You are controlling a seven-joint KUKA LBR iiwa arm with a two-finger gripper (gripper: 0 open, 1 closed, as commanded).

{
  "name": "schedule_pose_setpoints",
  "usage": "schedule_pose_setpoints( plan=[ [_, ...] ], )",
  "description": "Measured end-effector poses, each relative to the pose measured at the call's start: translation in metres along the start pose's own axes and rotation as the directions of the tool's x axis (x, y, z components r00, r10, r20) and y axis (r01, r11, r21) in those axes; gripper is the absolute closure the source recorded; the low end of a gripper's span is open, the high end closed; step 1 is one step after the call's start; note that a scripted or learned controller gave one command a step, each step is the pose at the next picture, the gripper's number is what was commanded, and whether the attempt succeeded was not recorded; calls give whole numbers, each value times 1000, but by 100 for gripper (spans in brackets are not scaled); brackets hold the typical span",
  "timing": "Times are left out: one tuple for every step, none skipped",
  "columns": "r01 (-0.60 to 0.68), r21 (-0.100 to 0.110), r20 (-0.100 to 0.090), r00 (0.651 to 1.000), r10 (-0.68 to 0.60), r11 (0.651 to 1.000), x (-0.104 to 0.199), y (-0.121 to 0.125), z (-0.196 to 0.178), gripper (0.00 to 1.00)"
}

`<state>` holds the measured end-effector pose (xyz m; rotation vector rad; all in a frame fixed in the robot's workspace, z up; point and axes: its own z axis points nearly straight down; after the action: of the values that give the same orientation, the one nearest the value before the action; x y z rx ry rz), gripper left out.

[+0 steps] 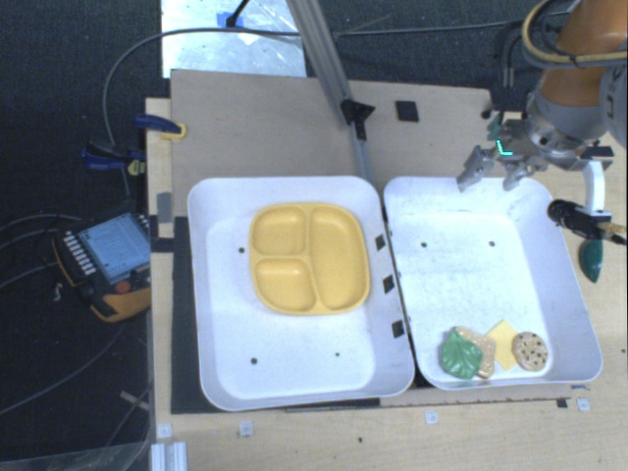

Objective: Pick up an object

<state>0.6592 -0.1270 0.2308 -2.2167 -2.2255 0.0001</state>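
My jaws [493,170] hang spread and empty over the far rim of the right bin [491,263], two grey prongs splayed apart with nothing between them. The things I could lift sit bunched at the opposite, near corner of that bin: a green leaf-shaped piece [457,354], a yellow slice [504,341] and a round speckled cookie [530,350], the three touching or overlapping. They are well apart from me, so I judge the pick not yet begun; being huddled against the bin wall, they would likely crowd a grasp. The left bin [294,361] bears a yellow divided tray [309,258], lying flat. On the worktop [255,126] I can read no label or writing anywhere.
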Motion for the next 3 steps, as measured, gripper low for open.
schedule_pose_setpoints(
  plan=[
    [0,-3,1,1000,0,1000,0,1,-1,0],
    [1,2,0,1000,-1,1000,2,3,61,0],
    [-1,1,1,1000,1,1000,-2,8,121,0]
  ],
)
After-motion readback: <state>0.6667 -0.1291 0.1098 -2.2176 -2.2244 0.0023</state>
